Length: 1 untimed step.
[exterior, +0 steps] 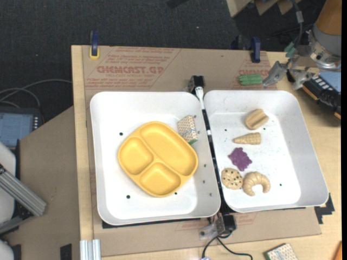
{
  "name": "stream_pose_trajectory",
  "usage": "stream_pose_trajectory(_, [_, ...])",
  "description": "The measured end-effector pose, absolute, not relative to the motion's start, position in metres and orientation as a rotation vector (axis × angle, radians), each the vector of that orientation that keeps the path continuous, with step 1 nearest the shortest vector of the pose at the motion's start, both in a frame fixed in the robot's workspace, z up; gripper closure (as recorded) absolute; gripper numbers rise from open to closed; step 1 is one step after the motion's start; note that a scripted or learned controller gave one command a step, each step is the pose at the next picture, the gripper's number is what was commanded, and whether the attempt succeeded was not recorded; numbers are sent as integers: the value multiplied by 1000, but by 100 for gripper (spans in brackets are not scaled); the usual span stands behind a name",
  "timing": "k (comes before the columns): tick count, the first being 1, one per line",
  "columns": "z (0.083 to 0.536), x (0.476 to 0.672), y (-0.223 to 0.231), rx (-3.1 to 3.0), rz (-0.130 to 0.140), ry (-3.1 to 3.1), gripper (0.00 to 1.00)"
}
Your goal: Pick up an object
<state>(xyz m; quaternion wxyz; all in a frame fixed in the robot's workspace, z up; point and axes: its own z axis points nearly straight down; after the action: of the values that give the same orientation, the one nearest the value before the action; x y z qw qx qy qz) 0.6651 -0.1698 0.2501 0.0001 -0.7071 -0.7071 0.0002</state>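
Camera view: hand (282,69) hovers at two o'clock beyond the right bin (303,145), open or closed I cannot tell. Croissant (256,182) lies at five o'clock; descend centred, straddling its narrow width.

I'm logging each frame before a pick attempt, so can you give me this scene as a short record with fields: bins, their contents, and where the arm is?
left bin: yellow divided tray; small patterned packet at the tray's upper right edge
right bin: bread roll, cone, purple piece, cookie, croissant
contact: cookie and croissant lie close together, touching or nearly so
arm: at the upper right, beyond the right bin's far corner
held object: none visible
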Motion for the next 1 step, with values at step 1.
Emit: stream_pose_trajectory(1, [94, 662, -140, -2209, 12, -2213, 0])
